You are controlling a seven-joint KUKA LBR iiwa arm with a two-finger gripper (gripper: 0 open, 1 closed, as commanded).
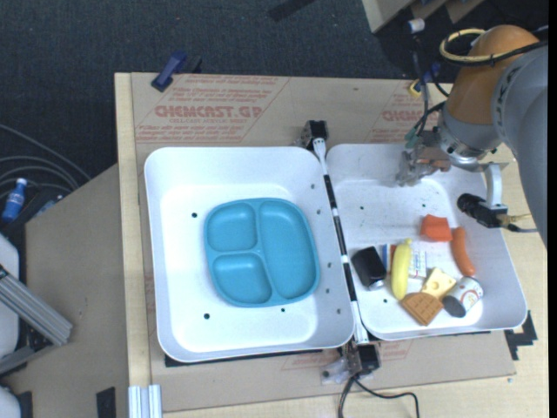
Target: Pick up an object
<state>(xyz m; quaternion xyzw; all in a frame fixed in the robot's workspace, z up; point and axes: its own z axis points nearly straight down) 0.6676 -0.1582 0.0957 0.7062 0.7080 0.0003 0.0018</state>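
- A dark blue-grey carpeted floor point(130, 24) is seen around the counter point(261, 103), which is covered with printed brown cardboard.
- Cables point(35, 155) are laid at nine o'clock.
- A metal rail point(35, 307) is seen at eight o'clock.

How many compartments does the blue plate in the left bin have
3. The blue plate has one long section down its right side, and two smaller ones on its left: one at the back, one at the front.

Left bin point(165, 233): blue divided plate point(259, 251) at centre | right bin point(374, 168), lower right: banana point(400, 270), carrot point(460, 251), orange block point(436, 228), cracker point(423, 307), black object point(369, 265) | gripper point(416, 169) at upper right, above bin's far end
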